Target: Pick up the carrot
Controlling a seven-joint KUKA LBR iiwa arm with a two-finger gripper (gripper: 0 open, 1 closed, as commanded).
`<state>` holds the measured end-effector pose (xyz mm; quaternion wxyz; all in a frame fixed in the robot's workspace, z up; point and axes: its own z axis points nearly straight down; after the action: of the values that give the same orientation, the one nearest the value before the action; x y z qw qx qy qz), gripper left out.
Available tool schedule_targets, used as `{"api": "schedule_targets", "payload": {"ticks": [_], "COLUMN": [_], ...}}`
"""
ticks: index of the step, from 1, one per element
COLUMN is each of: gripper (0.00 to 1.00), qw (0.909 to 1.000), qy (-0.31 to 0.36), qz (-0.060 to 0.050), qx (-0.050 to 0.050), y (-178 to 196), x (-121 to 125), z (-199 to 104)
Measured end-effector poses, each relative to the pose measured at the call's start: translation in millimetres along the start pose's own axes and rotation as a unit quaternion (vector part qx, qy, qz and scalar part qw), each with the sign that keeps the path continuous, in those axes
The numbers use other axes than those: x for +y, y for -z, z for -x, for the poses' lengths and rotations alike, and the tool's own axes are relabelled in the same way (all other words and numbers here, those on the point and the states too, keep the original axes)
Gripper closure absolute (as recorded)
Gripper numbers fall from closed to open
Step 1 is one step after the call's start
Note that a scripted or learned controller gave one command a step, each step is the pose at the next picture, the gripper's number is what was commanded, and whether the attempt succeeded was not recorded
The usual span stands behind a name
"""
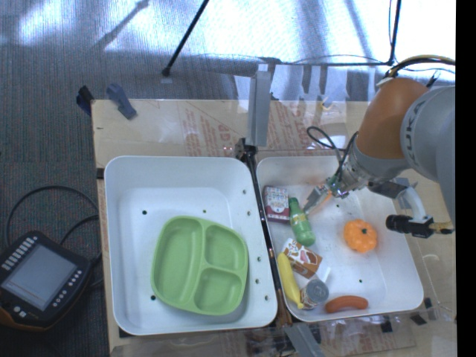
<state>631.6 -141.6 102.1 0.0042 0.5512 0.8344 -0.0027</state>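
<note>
The carrot [318, 198] is a slim orange stick with a green tip, lying aslant in the right bin [387, 292] beside a green bottle [301, 224]. The end effector [336, 188] hovers at its upper end; its grip cannot be told. The bins sit on a pale table [171, 125] above grey carpet [44, 88].

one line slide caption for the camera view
KUKA arm's gripper holding the carrot above the right bin, green bottle and orange pumpkin nearby.
</note>
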Motion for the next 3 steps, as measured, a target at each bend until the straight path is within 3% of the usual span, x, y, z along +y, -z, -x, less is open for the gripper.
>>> {"api": "schedule_targets", "payload": {"ticks": [1,2,3], "gripper": [0.0,0.0,0.0], "qw": [0.9948,0.9985,0.9997], "qy": [-0.101,-0.055,0.022], "qz": [-0.002,0.0,-0.001], "qx": [0.008,0.005,0.006], "y": [-15.7,-6.6,-10.8], "x": [-72.1,-2.8,-59.3], "z": [44.0,4.5,-9.6]}}
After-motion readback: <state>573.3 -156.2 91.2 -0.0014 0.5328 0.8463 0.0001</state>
